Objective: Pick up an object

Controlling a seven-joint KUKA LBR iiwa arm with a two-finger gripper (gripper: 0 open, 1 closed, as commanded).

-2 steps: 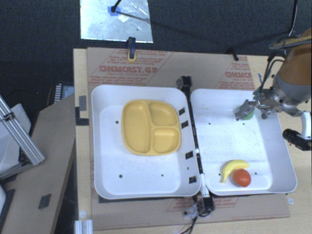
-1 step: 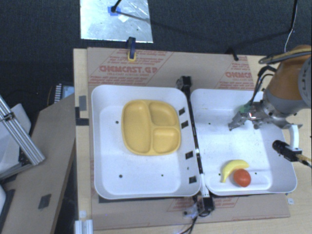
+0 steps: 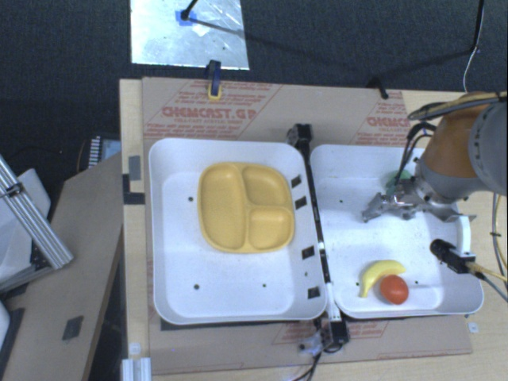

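The hand [image 3: 381, 207] hangs low in the right bin [image 3: 349, 173]; whether spread, I cannot tell; banana [image 3: 379, 274] and tomato [image 3: 394, 290] lie apart, ungrasped.

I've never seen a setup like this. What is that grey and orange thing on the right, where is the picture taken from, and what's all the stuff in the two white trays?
The picture comes from a single camera fixed above the bench, looking down at a slant. The grey and orange thing is a robot arm reaching in from the right. At its tip is a gripper, a metal two-fingered hand, which hangs over the right bin. I see nothing between its fingers, and the view is too small to tell how they are set.

Two shallow white bins sit side by side on a brown board. The left bin holds a yellow divided plate. In the right bin, near its front edge, lie a toy banana and a red tomato, touching each other. The arm's job is to pick one thing up.
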